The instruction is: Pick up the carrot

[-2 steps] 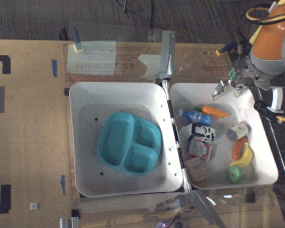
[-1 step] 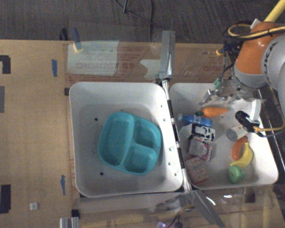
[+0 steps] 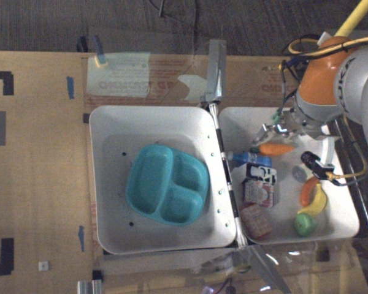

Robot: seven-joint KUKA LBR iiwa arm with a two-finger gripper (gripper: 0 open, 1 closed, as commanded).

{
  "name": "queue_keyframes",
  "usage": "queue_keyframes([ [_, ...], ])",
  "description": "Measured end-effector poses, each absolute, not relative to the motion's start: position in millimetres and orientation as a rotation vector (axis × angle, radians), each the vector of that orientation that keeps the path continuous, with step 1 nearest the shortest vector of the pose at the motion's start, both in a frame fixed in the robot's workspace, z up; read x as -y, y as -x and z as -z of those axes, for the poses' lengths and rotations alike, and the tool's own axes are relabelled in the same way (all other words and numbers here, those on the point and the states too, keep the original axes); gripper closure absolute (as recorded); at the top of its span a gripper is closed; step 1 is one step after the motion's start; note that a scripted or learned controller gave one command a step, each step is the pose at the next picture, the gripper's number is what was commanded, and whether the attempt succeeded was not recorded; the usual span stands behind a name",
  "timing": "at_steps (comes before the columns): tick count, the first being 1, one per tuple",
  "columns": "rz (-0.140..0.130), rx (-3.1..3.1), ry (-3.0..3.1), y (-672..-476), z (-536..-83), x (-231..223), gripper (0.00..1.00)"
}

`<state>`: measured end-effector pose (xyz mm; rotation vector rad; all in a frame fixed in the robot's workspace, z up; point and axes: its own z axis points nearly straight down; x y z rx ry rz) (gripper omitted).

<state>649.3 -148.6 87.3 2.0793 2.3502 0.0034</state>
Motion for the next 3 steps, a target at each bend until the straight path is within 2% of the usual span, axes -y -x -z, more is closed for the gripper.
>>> queue_keyframes([
  [1,-0.006,-2.339,-2.080,-650.9,-100,152,1.00],
  [2,-0.010,-2.332,-2.081,-651.8,-111,154,1.00],
  [3,-0.003,-2.414,-2.001,-668.3,-126,183,1.00],
])
